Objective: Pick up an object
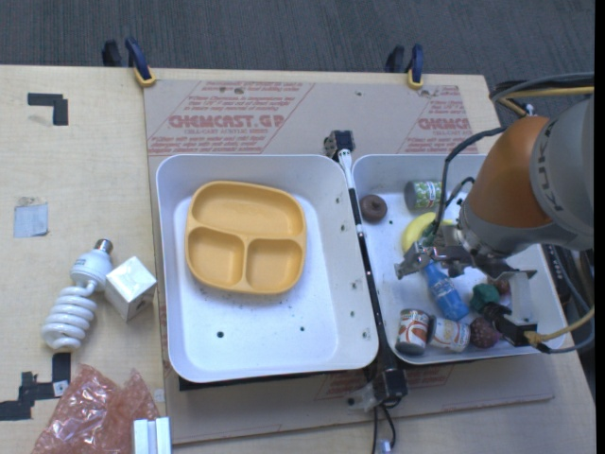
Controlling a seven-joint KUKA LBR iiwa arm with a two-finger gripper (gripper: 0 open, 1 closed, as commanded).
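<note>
- The arm (529,187) reaches in from the right and bends down into the right bin (378,253), probably because all the loose small objects lie there.
- The gripper (437,258) sits low among these objects, just above the blue bottle (446,291). I cannot tell how its jaws stand, because the metal parts are small and mixed with the clutter.
- The blue bottle lies on its side in the middle of the right bin, with its cap toward the gripper. I judge it is the most likely thing to be picked, but nothing shows clearly that it is held.
- A yellow banana (419,227) lies just beside the gripper, partly hidden under the wrist.
- Near the front wall of this bin lie two small cans (413,329), and beside them a dark reddish object (485,332) and a green object (486,294). They are crowded together, so a neighbour could be pushed during the grasp.
- A green jar (423,194) and a brown round piece (374,207) rest toward the far side of the bin, apart from the gripper.
- The left bin (255,348) bears a yellow divided plate (246,236), lying flat.
- On the bench, left of the bins, lie a spiral light bulb (76,296) and a white cube (130,284), well apart from the arm.
</note>
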